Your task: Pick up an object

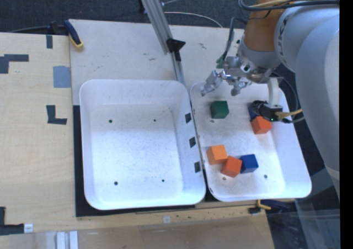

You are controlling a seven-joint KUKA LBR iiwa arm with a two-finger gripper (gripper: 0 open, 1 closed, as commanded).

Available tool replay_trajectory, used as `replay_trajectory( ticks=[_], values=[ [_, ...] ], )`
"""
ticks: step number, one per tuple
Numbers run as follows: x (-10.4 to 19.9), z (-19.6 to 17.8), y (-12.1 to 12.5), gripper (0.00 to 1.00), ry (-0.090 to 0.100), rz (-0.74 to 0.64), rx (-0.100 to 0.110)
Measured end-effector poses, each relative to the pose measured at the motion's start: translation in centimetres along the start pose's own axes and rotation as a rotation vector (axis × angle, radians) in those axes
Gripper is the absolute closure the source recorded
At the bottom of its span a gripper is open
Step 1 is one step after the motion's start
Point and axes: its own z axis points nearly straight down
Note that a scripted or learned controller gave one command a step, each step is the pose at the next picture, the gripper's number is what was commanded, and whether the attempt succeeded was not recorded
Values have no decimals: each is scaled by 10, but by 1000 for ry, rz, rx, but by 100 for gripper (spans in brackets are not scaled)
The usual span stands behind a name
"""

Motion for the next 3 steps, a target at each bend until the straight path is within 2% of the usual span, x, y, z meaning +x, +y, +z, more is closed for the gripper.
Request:
replay_trajectory(
  ticks=[1, 2, 3],
  values=[
    [-51, 85, 24, 0, -4, 8, 15],
    [-42, 106, 7, 0, -3, 5, 9],
    [-42, 96, 6, 100, -4, 4, 10]
  ],
)
